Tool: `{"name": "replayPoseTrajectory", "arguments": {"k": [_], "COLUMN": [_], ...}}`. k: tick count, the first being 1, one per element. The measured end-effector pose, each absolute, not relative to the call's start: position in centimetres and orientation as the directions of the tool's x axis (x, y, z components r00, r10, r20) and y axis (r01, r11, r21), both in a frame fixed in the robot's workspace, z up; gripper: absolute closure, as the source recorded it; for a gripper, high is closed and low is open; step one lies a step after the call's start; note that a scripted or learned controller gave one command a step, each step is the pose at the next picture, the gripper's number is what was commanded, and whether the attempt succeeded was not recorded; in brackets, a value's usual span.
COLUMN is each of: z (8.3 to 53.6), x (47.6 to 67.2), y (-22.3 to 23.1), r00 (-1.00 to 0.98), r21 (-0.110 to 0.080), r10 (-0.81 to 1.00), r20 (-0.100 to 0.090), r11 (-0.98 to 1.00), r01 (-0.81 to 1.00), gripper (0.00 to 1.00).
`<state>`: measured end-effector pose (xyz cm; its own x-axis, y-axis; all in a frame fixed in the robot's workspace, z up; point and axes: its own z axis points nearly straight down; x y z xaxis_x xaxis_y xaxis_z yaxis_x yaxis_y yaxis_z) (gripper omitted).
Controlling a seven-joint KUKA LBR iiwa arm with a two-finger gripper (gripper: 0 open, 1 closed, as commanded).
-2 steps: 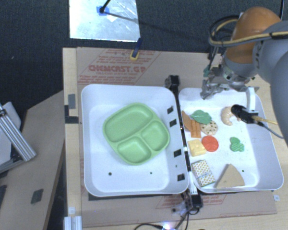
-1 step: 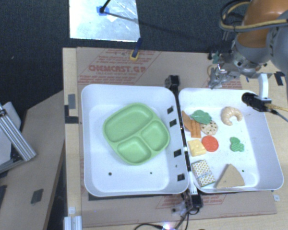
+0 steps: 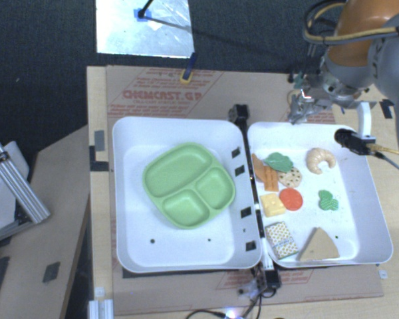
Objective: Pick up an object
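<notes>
The claw (image 3: 299,110) hovers over the right bin's (image 3: 372,198) far rim; I cannot tell its state. The croissant (image 3: 320,158) lies nearest, just below it, other food beyond. A straight descent would likely strike the rim, not any object.

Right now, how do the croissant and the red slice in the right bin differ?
The croissant is tan, curved and plump; the red slice is a flat round disc. The croissant lies nearer the bin's far edge, apart from other items; the slice sits mid-bin, touching a yellow piece. Both are toy foods.
</notes>
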<state>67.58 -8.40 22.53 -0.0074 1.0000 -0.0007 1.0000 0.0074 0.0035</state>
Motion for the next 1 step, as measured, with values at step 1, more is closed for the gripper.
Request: {"name": "replayPoseTrajectory", "arguments": {"k": [1], "z": [21.52], "x": [63.02], "y": [-6.37], "r00": [-0.002], "r21": [-0.002], "r10": [1.0], "r20": [0.0], "r11": [0.002], "r01": [1.0], "gripper": [1.0]}}
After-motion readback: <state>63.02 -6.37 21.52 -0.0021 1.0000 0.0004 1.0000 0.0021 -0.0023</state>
